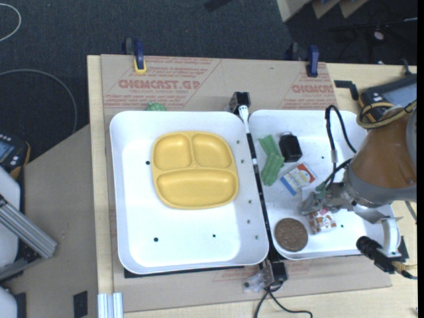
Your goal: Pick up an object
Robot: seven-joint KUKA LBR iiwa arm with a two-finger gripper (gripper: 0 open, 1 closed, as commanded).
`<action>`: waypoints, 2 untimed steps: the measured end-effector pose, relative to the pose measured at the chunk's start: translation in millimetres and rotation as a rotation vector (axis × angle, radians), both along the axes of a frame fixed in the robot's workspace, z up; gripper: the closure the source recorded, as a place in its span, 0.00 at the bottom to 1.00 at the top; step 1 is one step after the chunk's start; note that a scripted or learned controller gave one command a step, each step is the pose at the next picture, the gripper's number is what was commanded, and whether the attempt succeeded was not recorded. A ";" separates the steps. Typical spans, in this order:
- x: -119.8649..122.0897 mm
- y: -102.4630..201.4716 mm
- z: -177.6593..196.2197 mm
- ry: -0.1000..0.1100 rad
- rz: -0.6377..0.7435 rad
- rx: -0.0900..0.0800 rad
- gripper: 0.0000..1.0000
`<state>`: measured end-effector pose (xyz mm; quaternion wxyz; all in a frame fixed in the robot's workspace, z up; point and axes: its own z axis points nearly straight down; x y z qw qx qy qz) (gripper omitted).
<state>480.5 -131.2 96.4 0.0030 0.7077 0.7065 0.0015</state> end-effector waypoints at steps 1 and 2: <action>56.7 57.2 123.5 -0.010 0.011 0.003 1.00; 12.9 116.9 168.8 0.003 0.009 0.005 1.00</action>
